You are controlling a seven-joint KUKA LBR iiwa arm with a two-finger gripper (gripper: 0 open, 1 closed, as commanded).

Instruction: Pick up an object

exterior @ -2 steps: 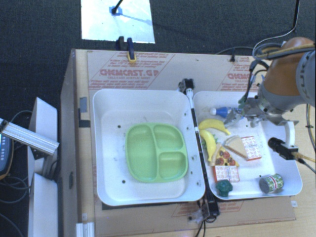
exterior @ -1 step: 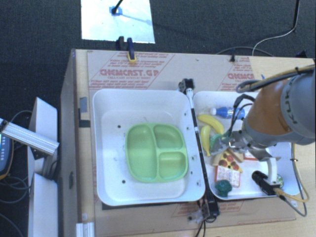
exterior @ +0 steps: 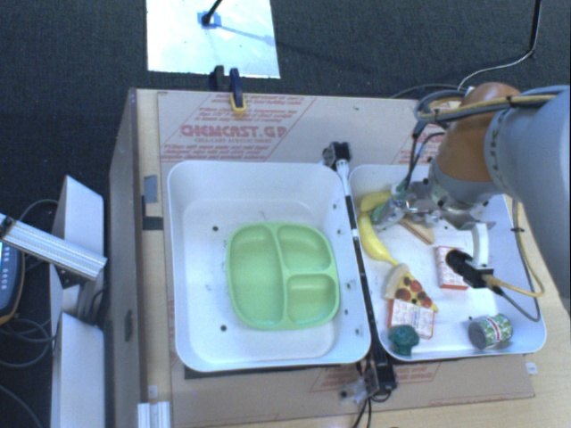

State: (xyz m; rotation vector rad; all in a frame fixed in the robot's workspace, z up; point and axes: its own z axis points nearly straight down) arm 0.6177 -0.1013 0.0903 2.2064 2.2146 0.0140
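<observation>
Bench: brown protective sheet (exterior: 268,123) lying printed-side up beneath two shallow white bins, dark carpet (exterior: 71,43) surrounding. Left white bin (exterior: 192,239) holding a green sectioned plastic tray (exterior: 284,275). Right white bin (exterior: 526,319) holding a yellow banana (exterior: 373,234), pizza-slice toy (exterior: 406,288) and small tin can (exterior: 490,331). Gripper (exterior: 406,205) hanging beside the banana's upper end; its state cannot be told.

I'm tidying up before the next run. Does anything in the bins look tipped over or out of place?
The small green-labelled tin can lies on its side in the right white bin. The green divided plate sits flat in the left white bin.
</observation>
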